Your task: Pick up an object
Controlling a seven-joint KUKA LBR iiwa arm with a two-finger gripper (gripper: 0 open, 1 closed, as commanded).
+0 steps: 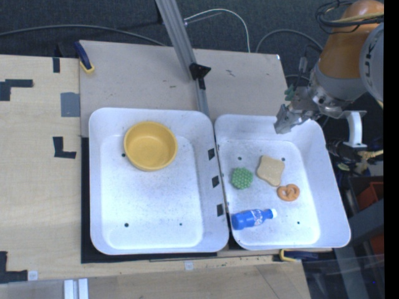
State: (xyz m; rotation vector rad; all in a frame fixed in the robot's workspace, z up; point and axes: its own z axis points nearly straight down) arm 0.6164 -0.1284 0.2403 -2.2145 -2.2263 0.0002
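The right bin holds a green round scrubber-like piece, a tan bread-shaped piece, an orange pretzel and a small blue bottle lying on its side. My gripper hangs over the bin's far right corner, well above and behind the tan piece, with nothing visible between its fingers. From this angle its jaws look close together.
A yellow bowl sits in the far part of the left bin. A slanted metal pole rises behind the bins. Cables run across the dark floor at the back and right.
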